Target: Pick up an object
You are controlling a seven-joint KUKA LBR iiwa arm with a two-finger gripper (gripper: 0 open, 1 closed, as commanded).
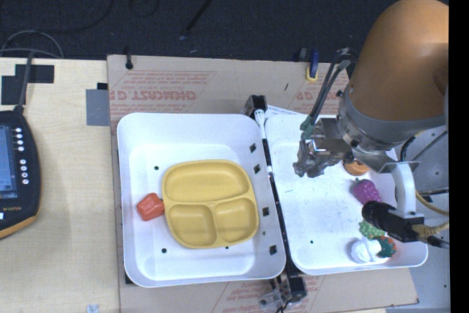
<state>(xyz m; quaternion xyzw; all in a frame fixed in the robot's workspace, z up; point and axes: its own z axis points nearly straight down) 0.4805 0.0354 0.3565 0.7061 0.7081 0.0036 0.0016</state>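
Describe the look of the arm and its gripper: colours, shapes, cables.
The arm ends in a large rounded orange-brown dome above a grey cylindrical wrist section. Thin dark cables run from near its top down to the gripper, a small boxy assembly of dark grey metal. A white bracket and a black cylindrical part sit below the wrist.

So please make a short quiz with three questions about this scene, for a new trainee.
1. True or false: the yellow divided plate lies in the left bin.
2. What touches the plate's left edge? A) a purple toy B) the orange-red object C) a black handle
3. Complete: the gripper hangs over the ___ bin.

Key: 1 true; 2 B; 3 right.
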